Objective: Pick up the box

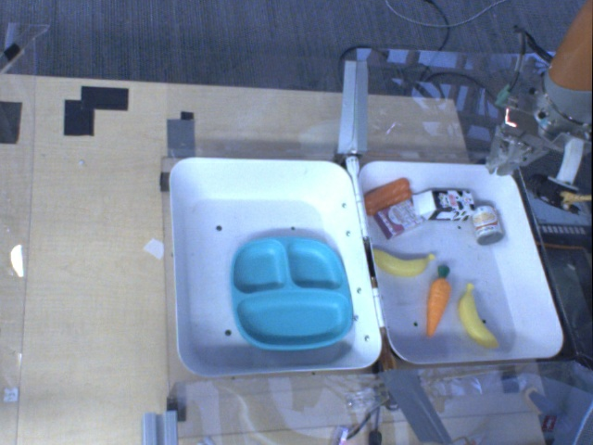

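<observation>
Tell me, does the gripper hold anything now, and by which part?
Nothing is held. The gripper hangs over the far right corner of the right bin, apart from the box, which lies flat in that bin.

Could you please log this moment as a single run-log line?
gripper: above right bin's far right corner, holding nothing seen | box: in right bin, beside sausage | pick: not yet done

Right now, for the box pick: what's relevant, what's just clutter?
Relevant:
small black-and-white printed carton box
claw above right white bin

Clutter:
blue divided plastic tray
two yellow bananas
orange carrot
orange sausage
maroon packet
small can
</observation>
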Controlling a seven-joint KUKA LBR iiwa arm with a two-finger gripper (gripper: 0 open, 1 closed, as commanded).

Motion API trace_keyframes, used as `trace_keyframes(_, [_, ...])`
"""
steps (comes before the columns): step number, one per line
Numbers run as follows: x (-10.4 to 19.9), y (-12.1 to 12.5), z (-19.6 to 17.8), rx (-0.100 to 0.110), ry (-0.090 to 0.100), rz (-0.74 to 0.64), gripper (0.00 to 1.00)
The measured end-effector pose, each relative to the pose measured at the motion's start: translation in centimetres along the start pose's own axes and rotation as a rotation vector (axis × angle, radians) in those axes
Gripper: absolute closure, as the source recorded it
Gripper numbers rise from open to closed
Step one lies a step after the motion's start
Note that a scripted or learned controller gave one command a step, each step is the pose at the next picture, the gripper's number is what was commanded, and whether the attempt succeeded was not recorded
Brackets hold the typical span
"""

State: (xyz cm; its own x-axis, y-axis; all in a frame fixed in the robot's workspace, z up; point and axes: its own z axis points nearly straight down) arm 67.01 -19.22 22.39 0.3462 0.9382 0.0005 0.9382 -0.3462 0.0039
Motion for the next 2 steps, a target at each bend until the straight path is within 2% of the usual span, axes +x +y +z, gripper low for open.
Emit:
trace_keyframes(1, [-1.4, -2.4, 4.3, -0.001, 0.000, 0.330, 1.00])
trace_keyframes(2, [-0.2, -1.1, 1.6, 0.000, 0.000, 0.513, 1.00])
